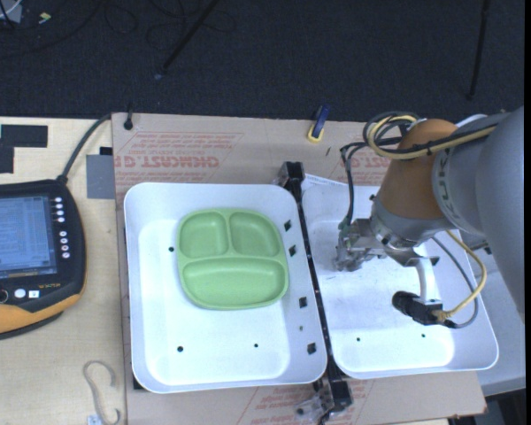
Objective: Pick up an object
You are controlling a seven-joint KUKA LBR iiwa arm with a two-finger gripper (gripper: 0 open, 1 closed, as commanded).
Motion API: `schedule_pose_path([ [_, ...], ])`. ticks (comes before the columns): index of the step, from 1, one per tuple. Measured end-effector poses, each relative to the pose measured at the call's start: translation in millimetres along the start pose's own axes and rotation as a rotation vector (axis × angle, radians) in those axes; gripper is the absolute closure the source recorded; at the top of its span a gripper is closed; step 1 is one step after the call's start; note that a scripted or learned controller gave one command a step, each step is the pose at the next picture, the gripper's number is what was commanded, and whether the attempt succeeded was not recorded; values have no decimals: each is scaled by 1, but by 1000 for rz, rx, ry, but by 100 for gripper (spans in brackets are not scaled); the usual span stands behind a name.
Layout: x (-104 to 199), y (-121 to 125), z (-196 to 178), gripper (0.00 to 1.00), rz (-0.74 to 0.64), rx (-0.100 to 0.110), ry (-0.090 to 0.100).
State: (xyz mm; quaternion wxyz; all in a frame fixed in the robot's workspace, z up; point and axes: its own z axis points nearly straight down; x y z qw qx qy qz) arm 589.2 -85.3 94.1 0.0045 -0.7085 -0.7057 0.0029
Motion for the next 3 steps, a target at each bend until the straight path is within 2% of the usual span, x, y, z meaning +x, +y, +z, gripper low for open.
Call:
schedule_pose_path([
  [1,4,6,-44,100,-5,-8,-1],
  [3,-3,-1,-134,100,-5,-9,-2],
])
